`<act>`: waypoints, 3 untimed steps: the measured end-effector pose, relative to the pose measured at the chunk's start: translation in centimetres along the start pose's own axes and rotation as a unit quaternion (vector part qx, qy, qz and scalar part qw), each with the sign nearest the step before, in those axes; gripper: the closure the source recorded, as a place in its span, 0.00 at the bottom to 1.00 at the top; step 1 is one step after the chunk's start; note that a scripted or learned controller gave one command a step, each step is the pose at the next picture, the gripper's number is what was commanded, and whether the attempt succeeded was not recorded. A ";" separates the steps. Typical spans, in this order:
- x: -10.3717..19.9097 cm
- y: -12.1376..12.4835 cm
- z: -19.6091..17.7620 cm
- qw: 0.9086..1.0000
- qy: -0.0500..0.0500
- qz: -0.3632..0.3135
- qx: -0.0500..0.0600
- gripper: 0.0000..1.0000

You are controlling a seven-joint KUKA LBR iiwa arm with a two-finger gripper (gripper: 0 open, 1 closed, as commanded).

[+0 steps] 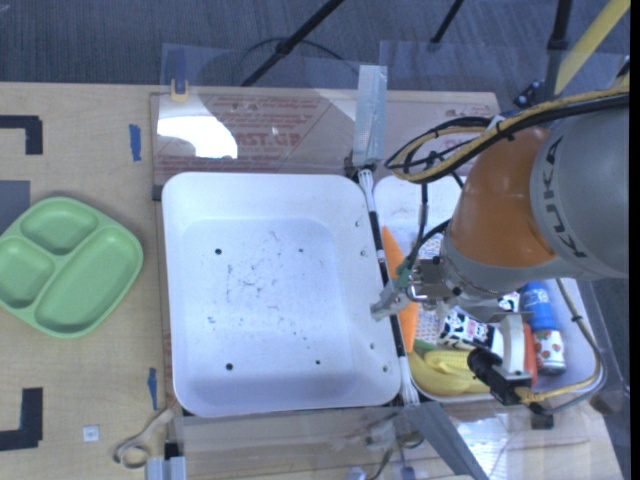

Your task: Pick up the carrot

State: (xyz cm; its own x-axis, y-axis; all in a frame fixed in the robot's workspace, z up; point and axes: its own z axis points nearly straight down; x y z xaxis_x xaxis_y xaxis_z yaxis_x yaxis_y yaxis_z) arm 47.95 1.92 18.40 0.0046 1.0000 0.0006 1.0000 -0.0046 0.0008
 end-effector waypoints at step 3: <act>-1.2 4.0 -5.7 0.987 -0.001 0.162 0.001 0.00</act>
State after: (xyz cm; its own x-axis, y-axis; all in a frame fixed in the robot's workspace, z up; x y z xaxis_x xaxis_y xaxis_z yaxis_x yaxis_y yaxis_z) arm 51.98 0.70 24.11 0.3241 0.9460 -0.0010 0.9460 -0.3241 -0.0008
